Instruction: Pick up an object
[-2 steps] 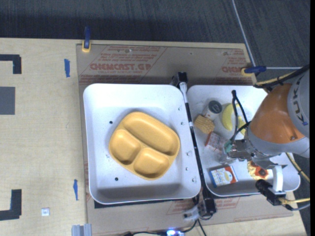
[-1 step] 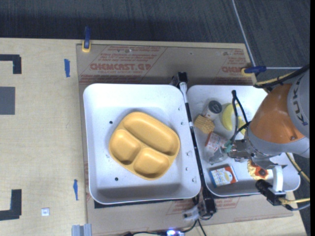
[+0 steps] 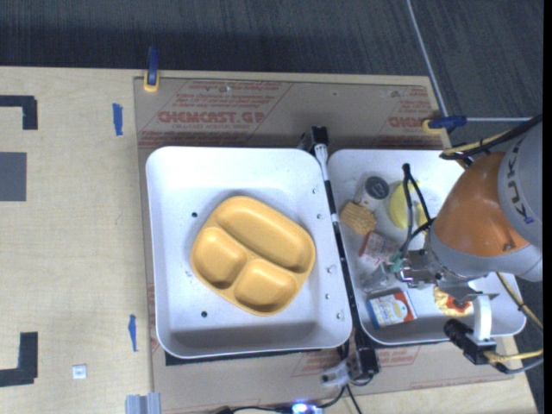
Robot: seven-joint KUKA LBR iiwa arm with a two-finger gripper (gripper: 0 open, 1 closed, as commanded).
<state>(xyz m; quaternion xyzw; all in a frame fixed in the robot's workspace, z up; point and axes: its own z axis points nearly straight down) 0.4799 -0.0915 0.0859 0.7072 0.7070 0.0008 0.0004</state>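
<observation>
Wood desk (image 3: pixel 69 257) w/ two white bins, left bin (image 3: pixel 172 179) w/ yellow tray (image 3: pixel 252 254), arm (image 3: pixel 483 218) over right bin (image 3: pixel 345 166) clutter, packets, can (image 3: pixel 376 187), gripper (image 3: pixel 412 270) low among packets, grip state can't tell

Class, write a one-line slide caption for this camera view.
Arm reaches over the cluttered right bin; a yellow divided tray fills the left bin.
</observation>
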